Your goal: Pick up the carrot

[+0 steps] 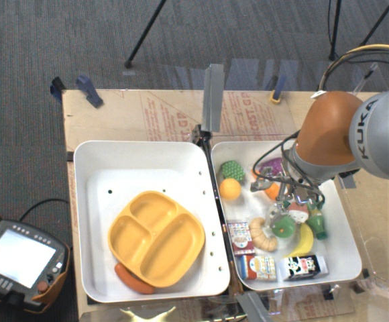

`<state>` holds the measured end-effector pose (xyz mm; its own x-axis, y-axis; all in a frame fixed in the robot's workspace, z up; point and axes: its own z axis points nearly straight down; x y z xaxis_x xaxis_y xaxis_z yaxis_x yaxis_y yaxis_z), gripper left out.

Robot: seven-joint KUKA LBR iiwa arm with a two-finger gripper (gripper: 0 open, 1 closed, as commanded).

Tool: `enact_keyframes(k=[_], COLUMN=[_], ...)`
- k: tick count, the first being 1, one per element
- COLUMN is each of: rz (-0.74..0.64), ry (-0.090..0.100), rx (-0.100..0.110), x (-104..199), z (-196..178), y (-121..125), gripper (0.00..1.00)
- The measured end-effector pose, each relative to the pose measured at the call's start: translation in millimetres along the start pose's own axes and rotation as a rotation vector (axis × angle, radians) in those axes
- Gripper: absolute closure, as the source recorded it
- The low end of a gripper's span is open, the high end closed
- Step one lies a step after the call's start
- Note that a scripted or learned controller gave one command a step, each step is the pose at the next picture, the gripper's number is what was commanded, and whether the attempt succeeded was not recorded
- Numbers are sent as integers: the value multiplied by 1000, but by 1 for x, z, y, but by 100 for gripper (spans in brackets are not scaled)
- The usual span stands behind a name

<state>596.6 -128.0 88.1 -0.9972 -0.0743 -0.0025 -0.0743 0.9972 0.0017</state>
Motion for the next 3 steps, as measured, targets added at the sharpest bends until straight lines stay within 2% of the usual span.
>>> enact_keyframes(k=[1,2,3], rz=[-6,102,103], ry=[-3,-10,1], rx=[1,1,1], x=[-2,1,3], z=[-11,-105,-100], y=[3,56,56], gripper=[100,100,0])
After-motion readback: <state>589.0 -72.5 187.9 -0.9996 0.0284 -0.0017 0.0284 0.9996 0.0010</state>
